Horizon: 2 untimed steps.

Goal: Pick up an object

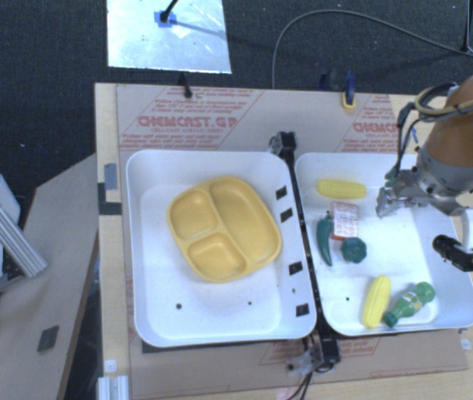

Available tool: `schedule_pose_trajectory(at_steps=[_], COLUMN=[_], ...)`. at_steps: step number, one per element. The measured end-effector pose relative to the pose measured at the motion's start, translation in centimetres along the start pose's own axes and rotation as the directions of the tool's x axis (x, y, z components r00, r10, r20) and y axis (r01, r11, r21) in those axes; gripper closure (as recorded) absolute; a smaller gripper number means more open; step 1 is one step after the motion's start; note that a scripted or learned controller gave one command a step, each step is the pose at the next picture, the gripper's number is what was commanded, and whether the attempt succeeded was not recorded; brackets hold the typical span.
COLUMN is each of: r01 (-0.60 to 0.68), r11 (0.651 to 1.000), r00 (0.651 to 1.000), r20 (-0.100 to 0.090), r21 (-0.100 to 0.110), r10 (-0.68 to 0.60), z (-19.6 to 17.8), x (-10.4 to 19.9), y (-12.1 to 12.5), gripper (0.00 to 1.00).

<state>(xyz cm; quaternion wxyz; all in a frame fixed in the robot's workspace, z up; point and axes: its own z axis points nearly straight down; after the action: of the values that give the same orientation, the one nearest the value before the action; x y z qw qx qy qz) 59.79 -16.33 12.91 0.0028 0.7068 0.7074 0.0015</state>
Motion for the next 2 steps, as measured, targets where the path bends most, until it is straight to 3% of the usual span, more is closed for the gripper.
schedule_pose_trajectory(at_steps=[2], r01=[0.001], r11=[1.000], r00=[1.000], r20=[0.001], r21=[-0.001], r10=[-0.001], z=[-10.6], x=[-1.8], y=[0.2], gripper=[1.00])
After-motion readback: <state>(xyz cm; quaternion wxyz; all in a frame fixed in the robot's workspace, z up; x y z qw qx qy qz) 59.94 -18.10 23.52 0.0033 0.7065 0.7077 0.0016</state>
